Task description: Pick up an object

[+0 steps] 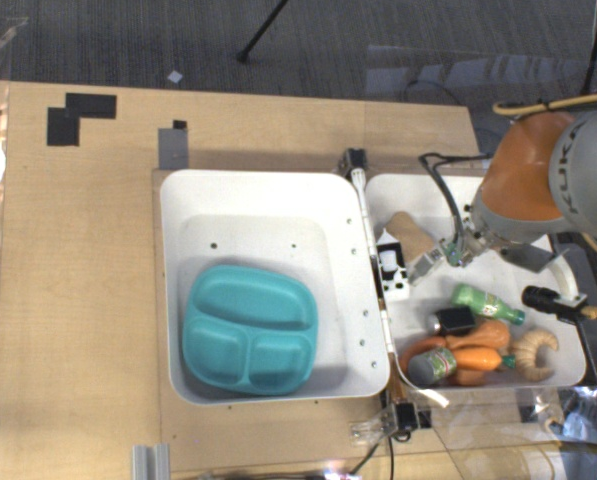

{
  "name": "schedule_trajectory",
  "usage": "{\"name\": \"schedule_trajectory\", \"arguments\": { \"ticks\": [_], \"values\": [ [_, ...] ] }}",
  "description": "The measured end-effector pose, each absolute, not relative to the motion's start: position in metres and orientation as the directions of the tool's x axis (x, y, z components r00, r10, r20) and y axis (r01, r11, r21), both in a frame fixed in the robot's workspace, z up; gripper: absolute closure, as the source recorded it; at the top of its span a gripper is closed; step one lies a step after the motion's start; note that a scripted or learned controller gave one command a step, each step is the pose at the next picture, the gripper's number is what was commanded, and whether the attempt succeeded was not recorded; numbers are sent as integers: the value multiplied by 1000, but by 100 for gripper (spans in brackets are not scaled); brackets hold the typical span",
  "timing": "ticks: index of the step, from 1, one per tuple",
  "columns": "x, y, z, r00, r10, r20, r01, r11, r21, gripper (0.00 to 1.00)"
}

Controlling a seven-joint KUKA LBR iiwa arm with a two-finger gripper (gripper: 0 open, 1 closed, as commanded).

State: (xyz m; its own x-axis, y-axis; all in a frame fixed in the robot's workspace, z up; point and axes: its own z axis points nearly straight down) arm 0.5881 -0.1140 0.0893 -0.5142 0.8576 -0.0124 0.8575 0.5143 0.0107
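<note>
Camera view, from the near edge of the tabletop (78, 298) going back: the left bin (268, 193) carries a teal divided tray (248, 328) lying flat in its near left corner, close to the near wall. The right bin (418, 193) has its clutter along the near wall. An orange carrot-like piece (475, 358) lies on its side there, with a green-capped can (433, 365) touching its left end and a tan croissant-shaped toy (538, 353) just beside its right end. A little farther back lie a small black block (455, 319) and a green bottle (488, 304), tilted and resting on its side, the two nearly touching. Against the left wall of the right bin sits a white tag with dark marks (392, 271). Farther back, a tan cardboard tube (411, 233) lies slanted near the bin's far left corner. The gripper (448, 254) hangs just right of the tube, above the bin floor; whether its jaws are wide or narrow I cannot tell. The arm (538, 168), grey with an orange band, reaches in over the far right corner.
</note>
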Motion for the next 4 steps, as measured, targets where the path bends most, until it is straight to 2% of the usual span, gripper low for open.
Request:
{"name": "schedule_trajectory", "arguments": {
  "ticks": [1, 2, 3, 4],
  "values": [
    [520, -110, 92, -584, 812, -31, 812, 584, 15, 0],
    [558, -129, 106, -729, 684, -10, 684, 729, 7, 0],
    [511, -126, 91, -905, 425, -27, 425, 905, 10, 0],
    [514, -124, 103, -903, 429, -28, 429, 903, 13, 100]
  ]
}}
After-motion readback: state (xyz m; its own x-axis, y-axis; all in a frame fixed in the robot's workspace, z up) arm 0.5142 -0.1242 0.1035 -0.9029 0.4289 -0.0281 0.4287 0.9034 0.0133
